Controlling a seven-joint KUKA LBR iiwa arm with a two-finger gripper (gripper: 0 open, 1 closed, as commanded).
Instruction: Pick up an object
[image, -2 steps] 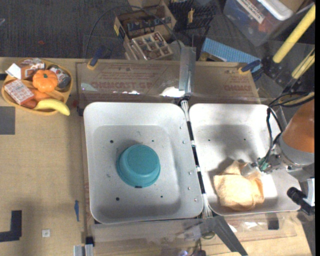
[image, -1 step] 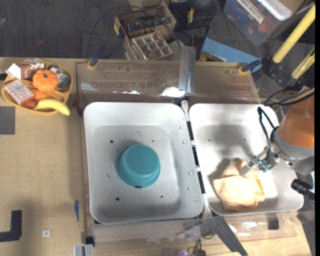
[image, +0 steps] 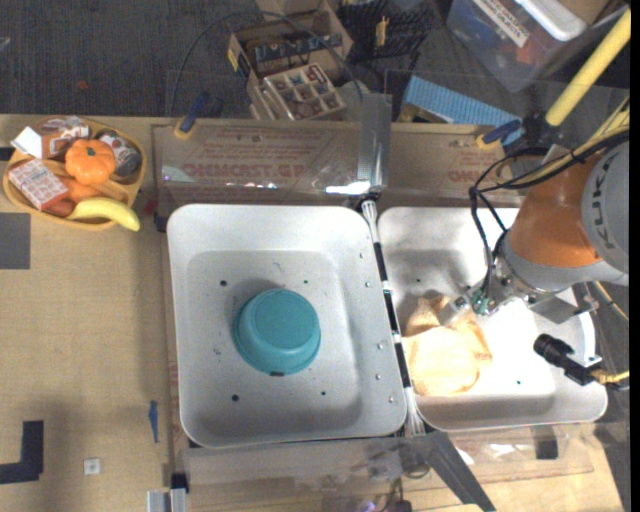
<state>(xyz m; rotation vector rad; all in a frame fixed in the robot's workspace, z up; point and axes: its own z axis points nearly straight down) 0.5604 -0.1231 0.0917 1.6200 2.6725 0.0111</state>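
tan pieces in the right bin, with your gripper low beside them

tan flat piece (image: 445, 365) lies by the near left corner of the right bin (image: 430, 238), with a smaller tan chunk (image: 424, 316) touching its far edge. your gripper (image: 480, 300) is low, just beside both on their right, and you cannot tell whether it is spread, pressed together or pinching anything. the grey arm (image: 560, 228) with its orange band covers that bin's far right side. a teal bowl (image: 278, 330) sits upside down mid-way in the left bin (image: 200, 232), well apart from the gripper. a cardboard wall (image: 260, 160) stands behind both bins. on the wooden bench (image: 80, 350), far left, a yellow dish (image: 18, 186) holds a small pumpkin (image: 90, 162), a banana (image: 106, 210) and small packets. beyond is dark floor with a crate (image: 295, 75).
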